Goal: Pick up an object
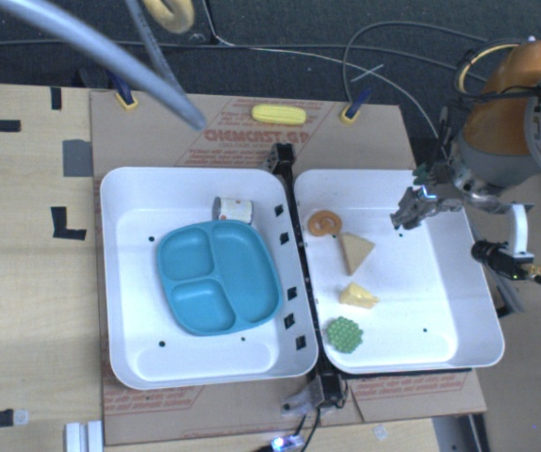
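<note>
Hovering gripper sits well right of the pretzel.

One fixed camera above the bench, looking down at a slant, moderately near, both white bins in frame, arm entering from the right

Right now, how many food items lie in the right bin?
4: a pretzel near the divider, a cheese wedge beside it, a yellow piece below, a green broccoli lowest.
</note>
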You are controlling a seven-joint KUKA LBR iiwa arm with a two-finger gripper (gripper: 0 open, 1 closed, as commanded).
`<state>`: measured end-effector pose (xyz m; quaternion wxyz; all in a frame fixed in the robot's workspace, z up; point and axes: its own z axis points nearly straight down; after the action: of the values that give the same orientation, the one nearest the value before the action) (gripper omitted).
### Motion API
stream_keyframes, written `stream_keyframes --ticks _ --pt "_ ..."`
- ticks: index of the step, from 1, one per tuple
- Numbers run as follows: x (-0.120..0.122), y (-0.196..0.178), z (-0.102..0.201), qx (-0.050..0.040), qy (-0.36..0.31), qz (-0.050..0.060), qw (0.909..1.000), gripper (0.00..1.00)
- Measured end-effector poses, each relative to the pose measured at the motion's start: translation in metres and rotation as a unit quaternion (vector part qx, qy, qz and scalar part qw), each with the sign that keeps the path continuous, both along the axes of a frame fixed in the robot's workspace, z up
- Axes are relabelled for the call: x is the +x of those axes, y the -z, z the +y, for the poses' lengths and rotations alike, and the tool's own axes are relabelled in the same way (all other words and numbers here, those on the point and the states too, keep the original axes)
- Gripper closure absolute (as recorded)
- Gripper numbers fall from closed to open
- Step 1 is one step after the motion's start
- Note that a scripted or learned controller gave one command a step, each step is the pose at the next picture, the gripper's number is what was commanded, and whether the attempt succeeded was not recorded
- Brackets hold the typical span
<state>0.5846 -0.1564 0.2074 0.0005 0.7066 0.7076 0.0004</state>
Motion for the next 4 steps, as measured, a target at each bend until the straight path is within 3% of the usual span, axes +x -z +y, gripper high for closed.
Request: stream_keyframes --ticks 1,3,4 --pt "0.001 -0.024 0.0 0.0001 0.0 0.0 1.0 1.0" --pt "0.012 -0.017 0.11 0.0005 -0.002 0.001 1.0 1.0" --pt "0.002 -0.012 0.165 0.0006 -0.002 0.002 1.0 1.0"
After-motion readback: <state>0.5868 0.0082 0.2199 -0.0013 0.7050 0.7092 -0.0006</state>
